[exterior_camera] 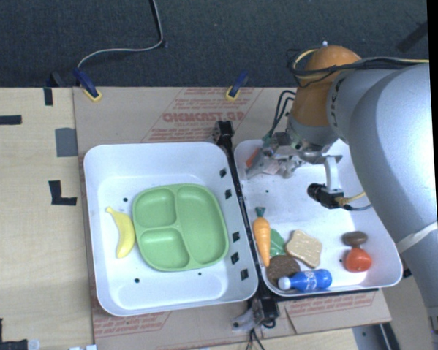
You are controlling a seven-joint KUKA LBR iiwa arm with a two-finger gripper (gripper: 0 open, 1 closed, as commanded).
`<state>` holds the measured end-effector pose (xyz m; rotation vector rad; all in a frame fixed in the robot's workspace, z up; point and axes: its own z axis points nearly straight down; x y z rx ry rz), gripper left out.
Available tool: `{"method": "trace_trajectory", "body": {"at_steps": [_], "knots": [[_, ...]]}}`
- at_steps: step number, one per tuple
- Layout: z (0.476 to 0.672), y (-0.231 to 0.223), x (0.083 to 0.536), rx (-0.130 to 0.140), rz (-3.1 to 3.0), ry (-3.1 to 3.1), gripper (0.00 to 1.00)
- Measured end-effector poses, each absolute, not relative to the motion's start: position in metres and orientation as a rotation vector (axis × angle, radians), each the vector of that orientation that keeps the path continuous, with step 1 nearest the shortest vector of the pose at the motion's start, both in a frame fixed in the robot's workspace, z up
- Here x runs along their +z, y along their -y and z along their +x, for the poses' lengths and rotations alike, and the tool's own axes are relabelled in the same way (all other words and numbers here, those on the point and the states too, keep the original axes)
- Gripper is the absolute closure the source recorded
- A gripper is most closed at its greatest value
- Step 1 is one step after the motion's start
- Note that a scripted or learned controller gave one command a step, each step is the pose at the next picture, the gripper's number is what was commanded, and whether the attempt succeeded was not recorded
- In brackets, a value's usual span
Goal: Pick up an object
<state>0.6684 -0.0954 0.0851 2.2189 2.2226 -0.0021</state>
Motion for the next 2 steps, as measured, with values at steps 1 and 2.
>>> {"method": "trace_trajectory", "body": {"at_steps": [1, 2], "knots": [[0.6687, 0.1058, 0.0854, -0.001, 2.218, -2.222, 0.00], [0.6687, 0.1055, 0.0854, -0.001, 2.218, -2.221, 0.00]]}}
